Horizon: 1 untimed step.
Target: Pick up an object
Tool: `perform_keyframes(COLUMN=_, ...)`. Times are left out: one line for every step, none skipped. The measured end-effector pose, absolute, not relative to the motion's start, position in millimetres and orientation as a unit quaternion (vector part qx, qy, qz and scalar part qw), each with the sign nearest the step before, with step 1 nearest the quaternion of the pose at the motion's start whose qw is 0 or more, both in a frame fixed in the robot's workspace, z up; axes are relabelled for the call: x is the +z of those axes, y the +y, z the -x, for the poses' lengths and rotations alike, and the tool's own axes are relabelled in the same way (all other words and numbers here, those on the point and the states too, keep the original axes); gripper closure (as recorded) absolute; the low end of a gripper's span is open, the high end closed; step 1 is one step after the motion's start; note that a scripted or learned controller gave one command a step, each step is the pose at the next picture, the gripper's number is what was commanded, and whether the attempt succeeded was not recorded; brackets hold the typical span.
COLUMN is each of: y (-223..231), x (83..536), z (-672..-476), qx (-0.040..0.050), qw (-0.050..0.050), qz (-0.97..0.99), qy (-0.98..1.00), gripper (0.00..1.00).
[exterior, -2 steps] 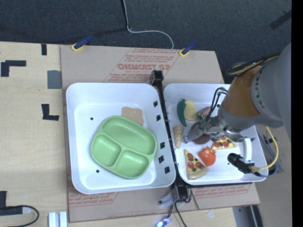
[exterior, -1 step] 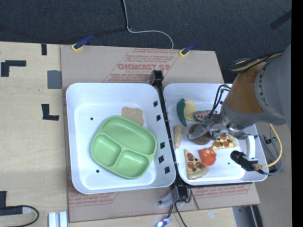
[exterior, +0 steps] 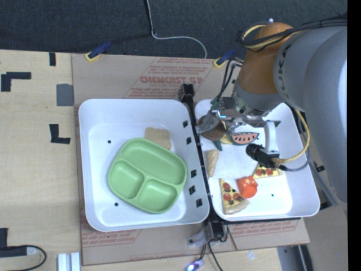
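My gripper (exterior: 217,120) is low over the far left part of the right bin (exterior: 299,205), close to the wall between the two bins. A dark brown piece (exterior: 212,132) lies right under it, touching or nearly so. A watermelon slice (exterior: 246,136) sits just to the gripper's right. Nearer the front are a pale bread wedge (exterior: 211,161), a pizza slice (exterior: 230,197), a red tomato-like piece (exterior: 247,186) and a second pizza slice (exterior: 267,172).
The left bin (exterior: 93,123) holds a green divided plate (exterior: 148,175) and a tan bread slice (exterior: 158,137) behind it. The grey arm with its orange band (exterior: 265,55) covers the right bin's far right. A black cable plug (exterior: 255,151) hangs over that bin.
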<state>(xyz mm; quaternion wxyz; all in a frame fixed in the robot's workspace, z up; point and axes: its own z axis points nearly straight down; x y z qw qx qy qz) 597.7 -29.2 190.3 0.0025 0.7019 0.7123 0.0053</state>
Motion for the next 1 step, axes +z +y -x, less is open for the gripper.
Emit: perform_keyframes(y=-26.7, x=293.5, z=-597.8, qx=0.0036, qw=0.004, qz=-0.706, qy=0.708, gripper=1.0)
